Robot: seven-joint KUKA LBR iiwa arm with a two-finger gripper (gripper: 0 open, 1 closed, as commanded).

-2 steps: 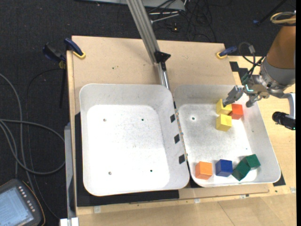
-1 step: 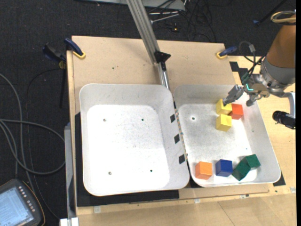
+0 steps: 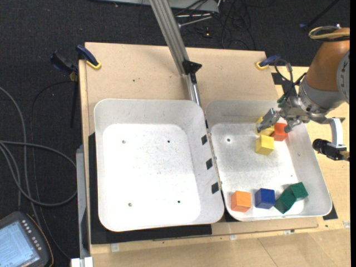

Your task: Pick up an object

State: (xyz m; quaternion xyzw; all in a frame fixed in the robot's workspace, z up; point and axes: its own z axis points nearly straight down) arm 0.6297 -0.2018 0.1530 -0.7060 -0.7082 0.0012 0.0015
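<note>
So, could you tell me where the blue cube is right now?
The blue cube sits in the right bin near its front edge, between the orange cube and the green blocks.

arm (image 3: pixel 329 71): cut off at right edge | red block (image 3: pixel 280 131): partly behind gripper (image 3: pixel 273 121) | tablet (image 3: pixel 16 243): cropped bottom-left

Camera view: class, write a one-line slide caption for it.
Claw hovers over red and yellow blocks in the right bin; orange, blue, green sit below.

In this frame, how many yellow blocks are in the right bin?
2, maybe more hidden by the arm. One yellow cube lies near the right white bin's middle; another yellow block sits just behind it, under the gripper.
</note>
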